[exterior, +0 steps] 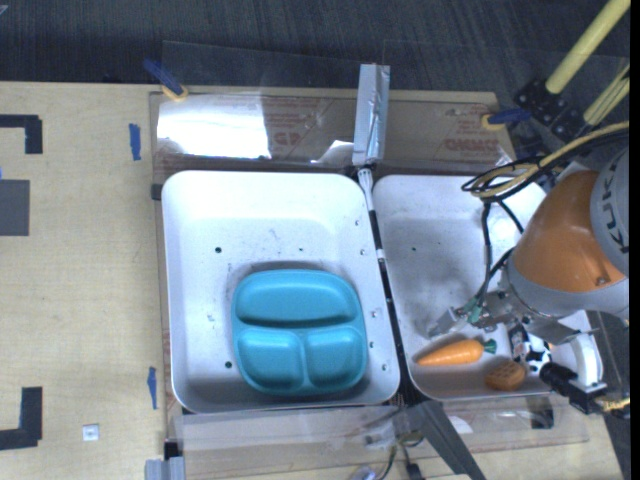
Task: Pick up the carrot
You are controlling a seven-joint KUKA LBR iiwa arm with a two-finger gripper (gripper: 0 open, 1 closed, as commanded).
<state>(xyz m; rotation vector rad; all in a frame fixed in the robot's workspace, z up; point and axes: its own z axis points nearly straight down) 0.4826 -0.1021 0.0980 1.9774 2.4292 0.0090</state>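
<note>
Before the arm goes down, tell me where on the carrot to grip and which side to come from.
Grip the carrot across its thick middle, coming from straight above. It lies flat and lengthwise in the right bin, pointed tip toward the divider, green stub toward the gripper. The fingers should probably straddle its narrow width. A small brown item sits close to the stub end, so stay nearer the middle.

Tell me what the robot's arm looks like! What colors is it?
The arm is grey with a big, rounded orange band above the wrist. Black cables loop beside it. Its end effector is small, made of dark and silvery metal parts.
</note>
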